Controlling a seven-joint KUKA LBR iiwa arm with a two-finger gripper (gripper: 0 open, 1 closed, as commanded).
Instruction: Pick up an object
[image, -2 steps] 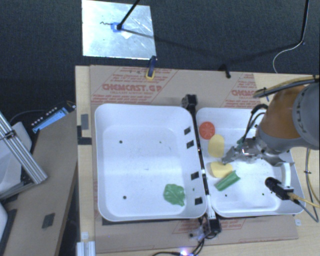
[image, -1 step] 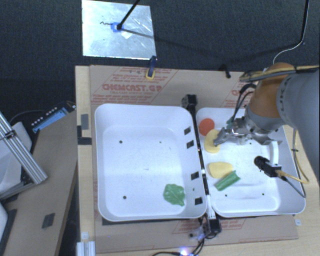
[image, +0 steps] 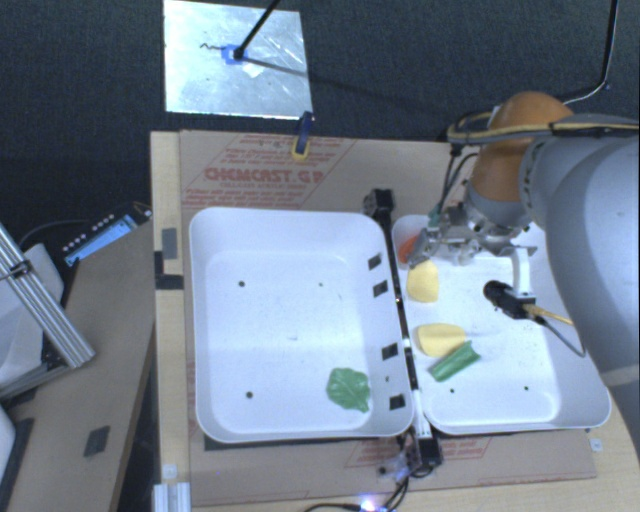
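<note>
Whether the gripper (image: 447, 246) is open or closed cannot be told; it hangs low over the back of the right bin (image: 575, 400), just above a yellow object (image: 424, 282). Nearer the front lie another yellow piece (image: 438, 338) and a green stick (image: 453, 361), touching. A green leafy piece (image: 349, 389) lies in the left bin (image: 225, 240).

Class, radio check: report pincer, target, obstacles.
Pincer over right bin, far corner. Yellow piece just below it, not held. Orange piece beside.

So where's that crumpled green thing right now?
The crumpled green thing lies in the left bin, near its front right corner, just across the divider from the green stick in the right bin.
</note>
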